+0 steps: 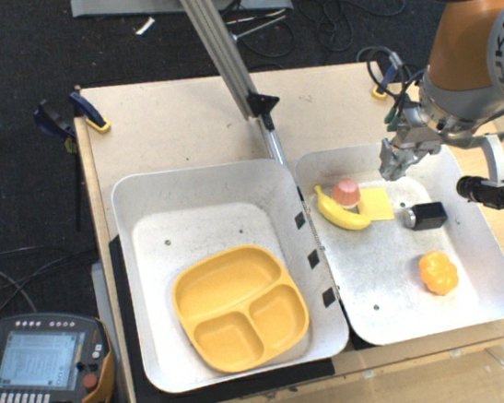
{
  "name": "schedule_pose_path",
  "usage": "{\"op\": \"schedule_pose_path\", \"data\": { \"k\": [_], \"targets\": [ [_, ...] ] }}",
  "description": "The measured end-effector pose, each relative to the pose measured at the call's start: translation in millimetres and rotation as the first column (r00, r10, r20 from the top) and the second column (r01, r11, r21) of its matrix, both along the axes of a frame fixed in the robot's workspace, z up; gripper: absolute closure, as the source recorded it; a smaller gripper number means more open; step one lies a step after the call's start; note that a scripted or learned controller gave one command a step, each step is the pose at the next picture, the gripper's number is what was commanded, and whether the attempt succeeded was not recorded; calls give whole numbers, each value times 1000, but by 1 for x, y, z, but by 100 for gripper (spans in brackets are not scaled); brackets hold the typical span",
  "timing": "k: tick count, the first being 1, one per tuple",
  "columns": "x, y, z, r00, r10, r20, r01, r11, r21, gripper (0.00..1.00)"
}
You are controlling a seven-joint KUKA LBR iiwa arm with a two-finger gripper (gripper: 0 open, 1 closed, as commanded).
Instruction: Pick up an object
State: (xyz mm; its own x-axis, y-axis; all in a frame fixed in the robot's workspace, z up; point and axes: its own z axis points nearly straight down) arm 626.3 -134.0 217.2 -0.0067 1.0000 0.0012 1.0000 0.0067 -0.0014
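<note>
bench's right bin (489, 298): fingers (394, 167) above banana (339, 213), spread unclear.

- A pale wooden bench (176, 127) stands on a dark carpeted floor (1, 73).
- Left of the bench, low down, a teach pendant (42, 365) with a lit screen lies on the floor.
- Beyond the bench's far edge, black cables (327, 8) trail across the floor.
- Blue-and-yellow clamps (81, 113) grip the bench's far left corner.

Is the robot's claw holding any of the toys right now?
No. The gripper hangs above the right bin with nothing between its fingers; the banana lies apart from it.
</note>
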Motion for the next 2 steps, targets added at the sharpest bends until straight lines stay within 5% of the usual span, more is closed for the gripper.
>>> {"op": "schedule_pose_path", "data": {
  "k": [2],
  "targets": [
    [-43, 108, 15, 1000, 1, 0, -1, 1000, 1, 100]
  ]
}}
